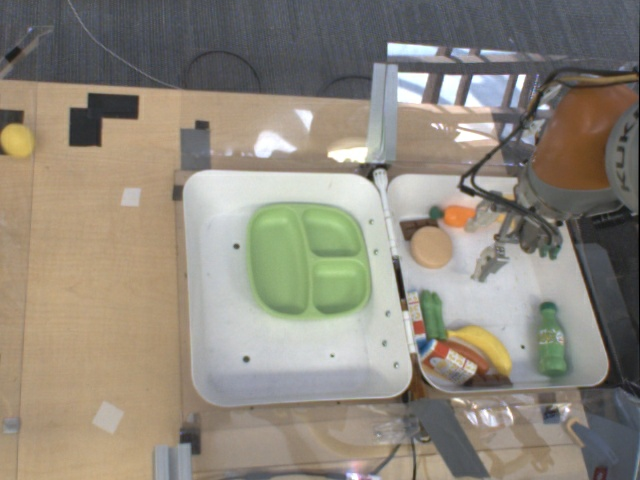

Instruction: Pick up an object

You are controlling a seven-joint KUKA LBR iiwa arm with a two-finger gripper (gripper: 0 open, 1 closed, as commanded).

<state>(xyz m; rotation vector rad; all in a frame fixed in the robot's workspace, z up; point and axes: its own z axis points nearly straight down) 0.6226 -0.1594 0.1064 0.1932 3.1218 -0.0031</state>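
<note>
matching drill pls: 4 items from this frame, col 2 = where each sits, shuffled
1. green divided plate
2. green bottle
3. banana
4. yellow ball

A. bench top, far left, outside the bins
B. right bin, near right corner
C. left bin, middle
D. right bin, near edge, beside a red-labelled packet

Pairs: 1-C, 2-B, 3-D, 4-A

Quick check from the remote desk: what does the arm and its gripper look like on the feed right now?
The arm is a bulky rounded grey body with a wide orange band above the wrist. Black cables loop along its left side. The gripper is small, metallic grey with darker parts, ending in slim fingers over the right bin.
</note>
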